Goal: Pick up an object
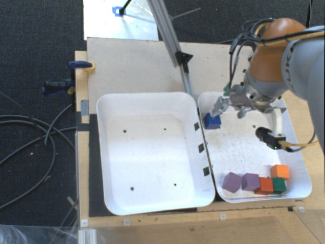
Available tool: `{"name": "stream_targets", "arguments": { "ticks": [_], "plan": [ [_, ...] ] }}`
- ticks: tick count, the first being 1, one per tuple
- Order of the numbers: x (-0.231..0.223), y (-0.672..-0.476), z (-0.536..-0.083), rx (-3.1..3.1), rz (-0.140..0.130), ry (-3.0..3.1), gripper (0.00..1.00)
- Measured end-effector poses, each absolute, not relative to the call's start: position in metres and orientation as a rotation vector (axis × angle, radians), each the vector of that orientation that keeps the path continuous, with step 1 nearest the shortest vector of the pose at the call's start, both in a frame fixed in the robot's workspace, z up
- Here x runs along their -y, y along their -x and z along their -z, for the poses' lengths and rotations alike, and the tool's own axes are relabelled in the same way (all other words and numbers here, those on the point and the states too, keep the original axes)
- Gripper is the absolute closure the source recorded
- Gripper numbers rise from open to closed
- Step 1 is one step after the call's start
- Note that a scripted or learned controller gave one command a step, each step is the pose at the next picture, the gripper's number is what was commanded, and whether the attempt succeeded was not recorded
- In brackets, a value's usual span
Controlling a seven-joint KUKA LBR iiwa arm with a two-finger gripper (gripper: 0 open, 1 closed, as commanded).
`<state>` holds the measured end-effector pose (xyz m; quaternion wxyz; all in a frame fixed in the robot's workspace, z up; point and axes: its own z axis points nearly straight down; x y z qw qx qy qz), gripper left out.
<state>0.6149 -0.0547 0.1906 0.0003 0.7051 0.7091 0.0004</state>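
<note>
1. Dark grey carpet lay all around a flat wooden bench (142,65), and some black cables (30,131) curled on the carpet far out past the hand's tip.
2. Two shallow white plastic bins sat side by side on the bench.
3. One was the big white bin (152,197), and it lay just past the tip of the hand.
4. The other was the smaller white bin (302,187), and the hand hung over its far end.
5. A grey robot arm with an orange band (274,50) reached in over the smaller bin.
6. At its end was the silver two-finger gripper (217,112).
7. A small blue block (212,121) was right at the tips of the gripper, close to the wall between the two bins.
8. The block touched or nearly touched the fingertips, but I could not tell if the fingers were squeezing it or were apart.
9. Nearer the front edge of the bench, well apart from the hand, more blocks lay in a row in the same bin.
10. They were a light purple block (231,182), a second purple block (250,181), a red-orange block (265,185), a green block (279,185) and an orange block (280,172).
11. The orange block sat just behind the green one, touching it.
12. A blue clamp with a yellow tip (76,65) gripped the far corner of the bench, well apart from the hand.
</note>
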Motion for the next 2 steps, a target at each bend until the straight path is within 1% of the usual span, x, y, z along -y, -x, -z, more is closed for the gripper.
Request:
{"name": "stream_targets", "arguments": {
  "ticks": [1,2],
  "plan": [
    [0.087,-0.615,-0.086,-2.223,0.007,-2.225,0.0],
    [0.117,-0.668,-0.091,-2.278,0.074,-2.249,0.0]
  ]
}}
